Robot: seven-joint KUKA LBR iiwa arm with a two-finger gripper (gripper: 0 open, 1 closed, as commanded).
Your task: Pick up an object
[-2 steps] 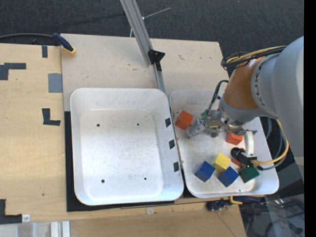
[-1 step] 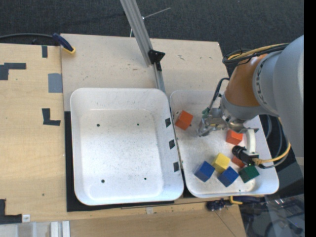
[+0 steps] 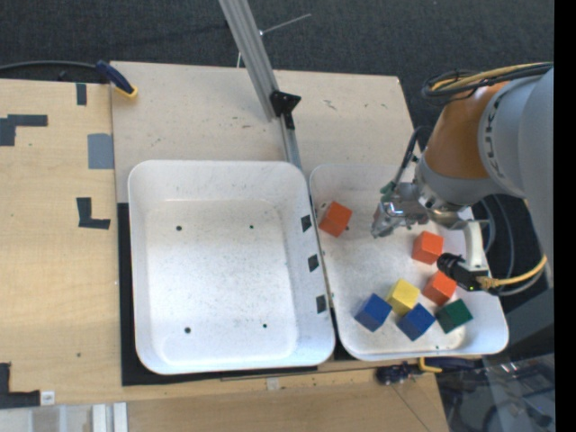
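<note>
A: What does the bench carry, biggest things first?

B: Two shallow white bins side by side. The left bin (image 3: 220, 268) is the larger in view; the right bin (image 3: 355, 250) holds the blocks. The grey arm (image 3: 490, 138) with its orange band reaches in from the right, over the right bin's upper part.

A: And the gripper?

B: The gripper (image 3: 385, 223) hangs low over the right bin's floor, near its middle top. Nothing shows between its fingers; how far apart they stand cannot be told from this slant.

A: Which block lies nearest it?

B: An orange block (image 3: 336, 218) sits just beside it to the left, apart from it, close to the wall between the bins. A second orange block (image 3: 427, 247) lies near on the gripper's other side, lower down.

A: The rest?

B: Lower in the bin, clustered: a third orange block (image 3: 440, 287), a yellow block (image 3: 404, 293), two blue blocks (image 3: 373, 312) (image 3: 415, 321), and a green block (image 3: 454, 315) by the rim. Nothing lies between the gripper and the nearest orange block.
</note>
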